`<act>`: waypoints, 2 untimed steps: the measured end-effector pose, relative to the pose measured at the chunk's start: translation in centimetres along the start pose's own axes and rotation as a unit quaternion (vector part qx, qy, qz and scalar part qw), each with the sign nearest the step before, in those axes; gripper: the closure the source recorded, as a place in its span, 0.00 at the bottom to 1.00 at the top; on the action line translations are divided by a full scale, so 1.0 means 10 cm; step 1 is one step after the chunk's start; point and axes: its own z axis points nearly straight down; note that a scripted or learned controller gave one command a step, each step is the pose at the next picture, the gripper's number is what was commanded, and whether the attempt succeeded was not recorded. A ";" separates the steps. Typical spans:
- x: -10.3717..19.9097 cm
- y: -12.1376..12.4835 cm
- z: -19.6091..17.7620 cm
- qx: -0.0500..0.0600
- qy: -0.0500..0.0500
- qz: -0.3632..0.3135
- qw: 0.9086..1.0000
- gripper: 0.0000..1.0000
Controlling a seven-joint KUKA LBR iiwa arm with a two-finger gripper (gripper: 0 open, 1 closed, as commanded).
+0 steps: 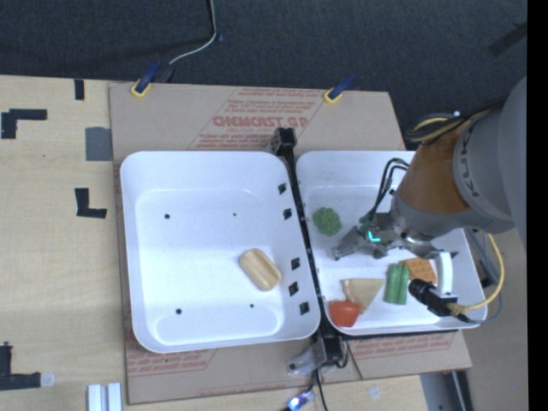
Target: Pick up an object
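Reach into the right-hand shallow white bin (428, 163) is under way: the grey arm with its orange band (437, 187) is bent down over that bin, and the gripper (353, 248) is held low near the bin's middle, just right of a small green bumpy lump (326, 221). Whether the fingers are open or closed cannot be told, since they are dark and small against the wrist.

Several items are gathered along the near side of this bin, probably because they were dropped there loosely: a pale wedge-shaped piece (363, 291), a red rounded piece (344, 313) touching its lower corner, a green upright block (396, 283) and an orange textured piece (420, 270) beside it.

A tan, loaf-shaped object (259, 268) lies alone in the left-hand white bin (154, 178), its long axis set diagonally from upper left to lower right.

The green lump is judged the likeliest target, being nearest the gripper; no long axis can be made out on it.
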 end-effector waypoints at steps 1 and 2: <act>0.81 0.51 -1.05 -0.005 0.000 -0.005 1.000 0.00; 0.39 0.68 -1.92 -0.003 -0.003 0.001 1.000 0.00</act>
